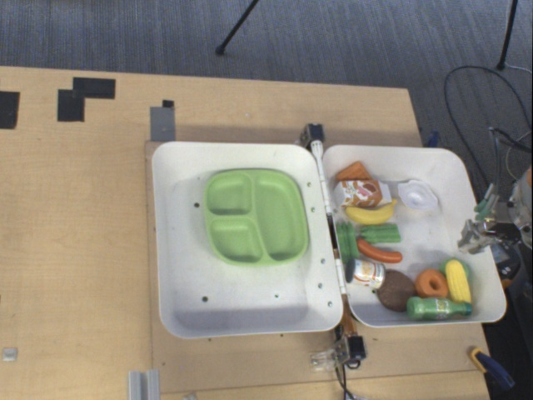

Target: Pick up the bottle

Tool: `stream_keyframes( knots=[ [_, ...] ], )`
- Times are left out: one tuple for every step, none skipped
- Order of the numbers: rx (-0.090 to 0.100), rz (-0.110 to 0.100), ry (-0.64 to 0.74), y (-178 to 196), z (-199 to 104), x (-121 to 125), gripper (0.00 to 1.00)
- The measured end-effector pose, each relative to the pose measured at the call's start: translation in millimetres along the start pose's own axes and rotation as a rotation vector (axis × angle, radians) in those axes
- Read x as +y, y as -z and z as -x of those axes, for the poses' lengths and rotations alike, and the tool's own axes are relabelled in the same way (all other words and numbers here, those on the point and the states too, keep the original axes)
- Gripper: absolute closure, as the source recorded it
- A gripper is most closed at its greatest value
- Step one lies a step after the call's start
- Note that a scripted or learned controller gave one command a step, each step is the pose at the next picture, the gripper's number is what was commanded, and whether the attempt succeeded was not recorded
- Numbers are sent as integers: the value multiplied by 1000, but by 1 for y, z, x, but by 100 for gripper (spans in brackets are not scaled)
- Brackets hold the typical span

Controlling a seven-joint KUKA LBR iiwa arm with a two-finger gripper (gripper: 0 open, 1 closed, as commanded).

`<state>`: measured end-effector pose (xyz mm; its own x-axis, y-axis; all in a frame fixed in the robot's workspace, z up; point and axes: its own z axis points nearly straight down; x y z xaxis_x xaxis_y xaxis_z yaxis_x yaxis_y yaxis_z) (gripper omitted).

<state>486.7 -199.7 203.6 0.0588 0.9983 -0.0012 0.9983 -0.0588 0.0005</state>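
Hovering at the right rim of the right bin (441,161), the tool (481,233) shows as a small metallic shape low over the bin's edge; whether its fingers are apart or together cannot be told at this size, and nothing can be seen between them. Nearest to it inside the bin lies a yellow corn cob (457,279), with an orange doughnut-shaped ring (431,283) just beside it on the left. Along the front wall of that bin, below both, lies the green bottle (439,308) on its side, well apart from the tool. A dark brown rounded piece (396,290) touches the bottle's left end, and a small can (364,272) sits beside that. Further back lie a red sausage (380,251), a green pepper-like piece (381,233), a banana (371,215), a printed packet (358,193), an orange-red piece (353,172) and a clear plastic cup (415,195). In the left bin (179,223) rests a light green divided plate (254,216). Both bins stand on the wooden tabletop (75,240).
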Motion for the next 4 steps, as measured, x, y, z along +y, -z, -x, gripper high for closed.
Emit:
stream_keyframes(
  knots=[
    [2, 0, -354, -4, -59, -3, 100],
    [0, 1, -172, 17, -8, 0, 100],
    [2, 2, -195, 38, -77, -4, 100],
    [0, 1, -320, 31, -19, 7, 100]
  ],
)
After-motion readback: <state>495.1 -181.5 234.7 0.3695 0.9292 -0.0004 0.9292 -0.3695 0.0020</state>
